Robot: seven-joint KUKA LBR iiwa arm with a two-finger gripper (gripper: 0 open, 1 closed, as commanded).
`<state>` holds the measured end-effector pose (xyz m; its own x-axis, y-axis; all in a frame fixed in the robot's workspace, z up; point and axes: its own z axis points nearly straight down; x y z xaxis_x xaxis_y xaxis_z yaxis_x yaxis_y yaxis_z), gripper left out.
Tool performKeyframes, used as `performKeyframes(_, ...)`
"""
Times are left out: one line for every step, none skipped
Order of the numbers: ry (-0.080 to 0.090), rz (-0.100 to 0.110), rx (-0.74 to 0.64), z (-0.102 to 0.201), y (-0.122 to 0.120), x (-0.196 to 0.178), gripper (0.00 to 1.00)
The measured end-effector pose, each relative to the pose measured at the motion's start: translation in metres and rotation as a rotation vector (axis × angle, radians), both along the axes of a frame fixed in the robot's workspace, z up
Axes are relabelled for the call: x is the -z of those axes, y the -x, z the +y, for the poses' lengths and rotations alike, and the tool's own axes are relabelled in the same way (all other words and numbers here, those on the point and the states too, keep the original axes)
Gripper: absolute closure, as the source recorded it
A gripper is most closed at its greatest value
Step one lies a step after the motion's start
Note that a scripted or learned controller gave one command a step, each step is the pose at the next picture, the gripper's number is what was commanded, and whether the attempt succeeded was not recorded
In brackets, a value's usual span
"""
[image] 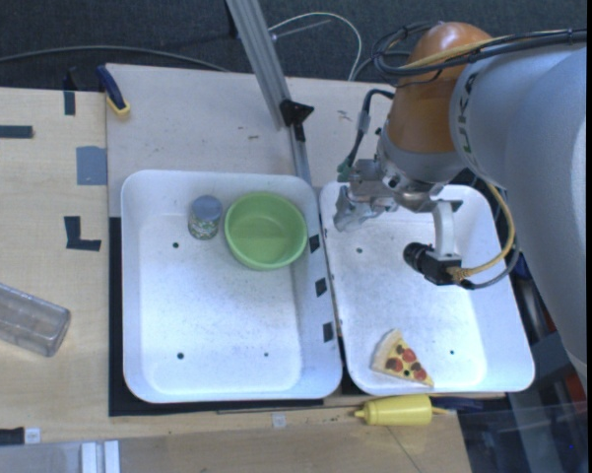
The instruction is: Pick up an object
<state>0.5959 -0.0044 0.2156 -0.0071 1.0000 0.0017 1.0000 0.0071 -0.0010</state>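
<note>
Your grey arm [532, 156] comes in from the right, orange band [428, 87] just above the wrist. Tool [360, 205] points down-left, low over the surface. A black cable-fed fitting [428, 262] sits just right of the tool.

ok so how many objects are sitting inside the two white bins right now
3. A small can and a green bowl sit side by side near the left bin's far edge; a toy pizza slice lies at the right bin's near edge. The arm may hide more.
</note>
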Motion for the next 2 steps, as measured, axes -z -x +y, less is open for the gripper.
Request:
performKeyframes(0.000,-0.002,0.001,0.044,-0.030,-0.013,1.00)
performKeyframes(0.001,0.000,0.001,0.093,-0.057,-0.002,1.00)
